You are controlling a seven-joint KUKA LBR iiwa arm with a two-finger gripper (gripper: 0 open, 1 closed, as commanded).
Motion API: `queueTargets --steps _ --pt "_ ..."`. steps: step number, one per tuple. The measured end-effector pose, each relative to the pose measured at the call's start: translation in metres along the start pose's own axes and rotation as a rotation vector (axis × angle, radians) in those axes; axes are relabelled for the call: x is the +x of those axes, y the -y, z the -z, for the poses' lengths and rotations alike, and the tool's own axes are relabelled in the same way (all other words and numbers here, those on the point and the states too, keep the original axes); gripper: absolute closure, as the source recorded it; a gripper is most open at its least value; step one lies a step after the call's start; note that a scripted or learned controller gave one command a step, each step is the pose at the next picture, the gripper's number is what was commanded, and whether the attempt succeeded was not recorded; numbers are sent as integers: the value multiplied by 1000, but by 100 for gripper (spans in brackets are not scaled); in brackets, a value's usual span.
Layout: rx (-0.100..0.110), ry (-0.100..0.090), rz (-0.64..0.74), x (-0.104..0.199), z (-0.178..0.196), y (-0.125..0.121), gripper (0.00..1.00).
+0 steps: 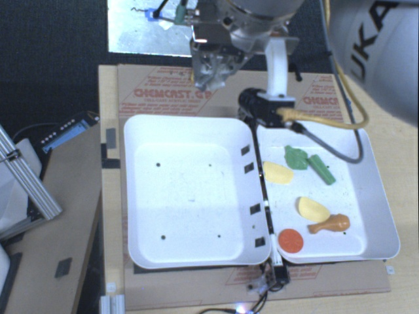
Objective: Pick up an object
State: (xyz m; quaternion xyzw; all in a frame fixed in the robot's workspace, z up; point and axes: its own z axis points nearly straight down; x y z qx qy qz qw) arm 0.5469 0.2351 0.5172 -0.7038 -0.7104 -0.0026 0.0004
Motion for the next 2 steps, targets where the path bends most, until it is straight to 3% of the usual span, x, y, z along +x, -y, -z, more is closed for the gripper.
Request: queueTargets --steps 1,2 --pt "-2 4 -9 -2 2 -59 100" --pt "0 4 -9 -2 11 -92 100"
